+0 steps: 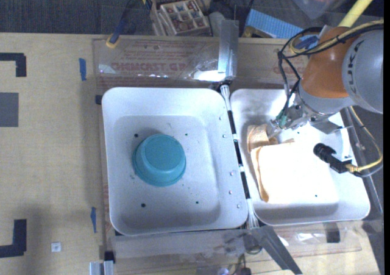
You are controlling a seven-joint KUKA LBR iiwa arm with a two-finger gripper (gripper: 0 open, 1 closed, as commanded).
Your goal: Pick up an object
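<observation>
The gripper (279, 126) hangs low over the far left part of the right bin (359, 207). It is carried by the arm (341, 72), which reaches in from the right over that bin's far right corner. How wide the gripper stands cannot be told from this view.

Just left of it a tan block (257, 136) lies beside the bin's left wall, toward the far end of that wall. The two are so close that I cannot tell whether they touch. From the block a tan strip (263, 179) runs toward the near side along the left edge of the bin floor. Whether block and strip are one piece cannot be told. The floor to the right and near is plain white, with open room up to the near and right walls.

In the left bin (116, 109) a teal bowl (159, 159) sits, seemingly mouth down, a little left of centre. It is well apart from all four walls, with free floor on every side, widest on its right. The two bins stand edge to edge, their rims just beside each other. The bench (49, 146) spreads out to the left of them.
</observation>
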